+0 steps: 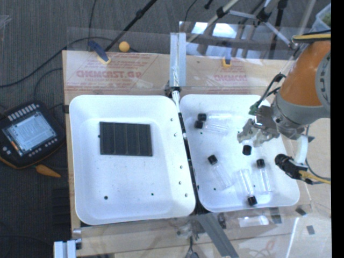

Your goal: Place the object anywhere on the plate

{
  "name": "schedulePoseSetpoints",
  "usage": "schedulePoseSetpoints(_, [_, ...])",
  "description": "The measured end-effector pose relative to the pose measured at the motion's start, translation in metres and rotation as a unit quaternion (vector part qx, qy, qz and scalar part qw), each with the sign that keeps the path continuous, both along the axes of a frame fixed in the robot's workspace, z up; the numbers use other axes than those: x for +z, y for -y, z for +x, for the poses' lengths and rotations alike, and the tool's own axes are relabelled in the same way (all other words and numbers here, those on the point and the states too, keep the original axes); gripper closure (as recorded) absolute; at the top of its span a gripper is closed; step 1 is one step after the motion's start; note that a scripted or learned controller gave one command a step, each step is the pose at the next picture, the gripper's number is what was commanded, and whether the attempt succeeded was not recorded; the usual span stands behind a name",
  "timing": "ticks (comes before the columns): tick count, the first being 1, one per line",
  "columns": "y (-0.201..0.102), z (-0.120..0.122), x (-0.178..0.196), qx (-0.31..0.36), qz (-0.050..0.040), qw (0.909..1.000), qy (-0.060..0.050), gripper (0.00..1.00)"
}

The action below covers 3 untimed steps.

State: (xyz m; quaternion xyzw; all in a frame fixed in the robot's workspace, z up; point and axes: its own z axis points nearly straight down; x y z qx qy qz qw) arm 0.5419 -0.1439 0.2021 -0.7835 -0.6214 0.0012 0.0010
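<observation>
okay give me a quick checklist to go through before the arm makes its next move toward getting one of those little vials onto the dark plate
1. Dark plate lies flat in the left bin, nothing on it: ok.
2. Clear vials with black caps lie in the right bin, for example one near the back: ok.
3. Tool is over the right bin, among the vials: ok.
4. A vial between the tool's fingers: cannot tell.
5. Divider between the bins lies on the way to the plate; clearance: cannot tell.

Plate (126,139) in left bin (86,198); vials (246,183) in right bin (279,200).
</observation>
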Motion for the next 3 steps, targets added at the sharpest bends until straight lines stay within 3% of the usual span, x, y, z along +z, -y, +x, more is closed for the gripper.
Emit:
schedulePoseSetpoints(1, [-0.089, -0.005, 0.034, 0.033, 0.0001, 0.9994, 0.000, 1.00])
schedulePoseSetpoints(2, [-0.203, -0.013, 0.028, 0.063, -0.0002, 0.9980, -0.001, 1.00])
schedulePoseSetpoints(3, [-0.286, -0.059, 0.028, 0.036, -0.0007, 0.9994, -0.002, 1.00])
